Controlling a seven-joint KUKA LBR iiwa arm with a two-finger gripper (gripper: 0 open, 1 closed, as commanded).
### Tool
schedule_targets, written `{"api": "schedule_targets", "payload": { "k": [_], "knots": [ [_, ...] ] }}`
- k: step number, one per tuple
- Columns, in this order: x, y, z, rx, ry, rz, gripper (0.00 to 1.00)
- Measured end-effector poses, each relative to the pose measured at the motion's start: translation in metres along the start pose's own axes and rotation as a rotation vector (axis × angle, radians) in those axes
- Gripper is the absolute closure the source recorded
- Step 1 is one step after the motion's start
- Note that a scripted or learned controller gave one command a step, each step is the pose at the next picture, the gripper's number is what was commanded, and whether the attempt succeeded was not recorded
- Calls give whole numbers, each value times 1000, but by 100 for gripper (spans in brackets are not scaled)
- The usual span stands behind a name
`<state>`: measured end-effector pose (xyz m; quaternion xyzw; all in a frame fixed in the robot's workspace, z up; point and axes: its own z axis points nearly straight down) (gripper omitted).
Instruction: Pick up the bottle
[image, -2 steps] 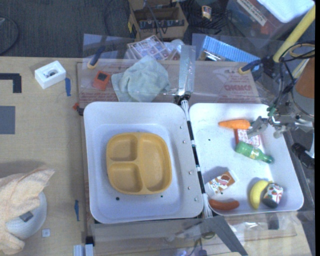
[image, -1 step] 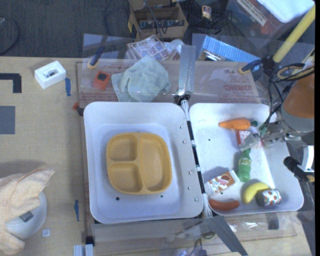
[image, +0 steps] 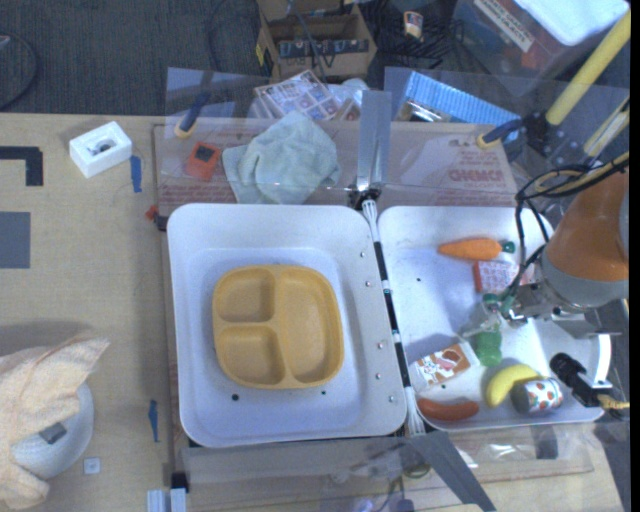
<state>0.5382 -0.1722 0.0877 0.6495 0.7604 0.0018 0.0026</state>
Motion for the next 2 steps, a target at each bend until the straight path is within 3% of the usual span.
{"api": "schedule_targets", "payload": {
  "k": [1, 2],
  "knots": [
    [-2, 1, -12, -7, -4, 4, 100],
    [31, -10, -110, 5, -1, 202, 100]
  ]
}}
